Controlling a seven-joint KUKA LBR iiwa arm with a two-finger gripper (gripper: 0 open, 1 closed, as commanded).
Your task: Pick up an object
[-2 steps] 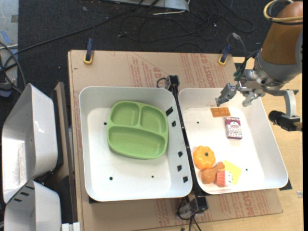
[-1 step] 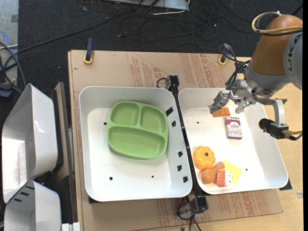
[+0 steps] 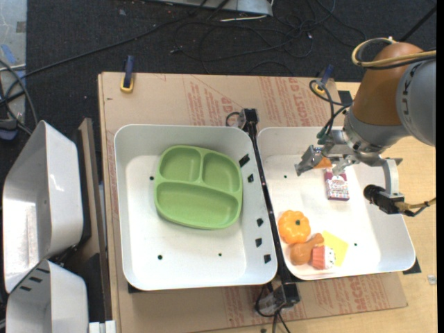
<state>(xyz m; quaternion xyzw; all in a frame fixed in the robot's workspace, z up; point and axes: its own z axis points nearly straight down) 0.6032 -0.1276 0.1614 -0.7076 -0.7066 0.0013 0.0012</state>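
Camera view, left bin (image 3: 132,207): holds green divided plate (image 3: 199,187).
Right bin (image 3: 388,245): pink carton (image 3: 336,185), orange pumpkin (image 3: 293,226), small toys near front.
Fingers (image 3: 324,159): above carton's far end; spread cannot be told.

A cardboard-topped bench (image 3: 208,96) stands on dark carpet (image 3: 69,26) (strewn with black cables (image 3: 312,19)).

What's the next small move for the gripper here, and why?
Probably a short drop straight down. The gripper sits in the right bin above the small carton, with something orange at its fingers; whether that is gripped is unclear.
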